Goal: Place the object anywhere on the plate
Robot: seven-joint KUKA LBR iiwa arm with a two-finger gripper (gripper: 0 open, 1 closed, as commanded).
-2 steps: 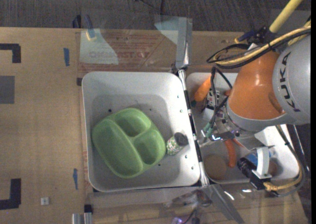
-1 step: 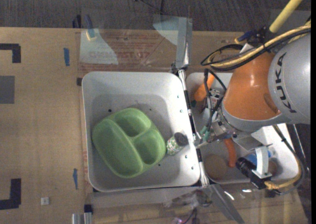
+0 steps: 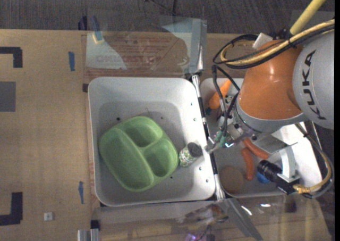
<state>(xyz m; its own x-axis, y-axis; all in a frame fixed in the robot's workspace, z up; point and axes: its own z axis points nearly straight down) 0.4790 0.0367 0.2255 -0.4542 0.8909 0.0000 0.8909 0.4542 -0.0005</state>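
A smooth green three-section plate (image 3: pixel 138 152) sits in the left bin (image 3: pixel 143 91). Just off its right rim lies a small green-patterned bottle with a dark cap (image 3: pixel 188 155) (the gripper (image 3: pixel 215 143) is near; grip unclear). Bare white floor lies above.

— How's my feed looking?
— I see even, fairly bright overhead light. The left bin (image 3: pixel 143 88) is close to washed out, with soft shadow inside its walls.
— Any glare?
— Yes, off the clear sheet (image 3: pixel 143 46) at the desk's (image 3: pixel 42 128) far edge. The whole view is slightly soft and grainy.
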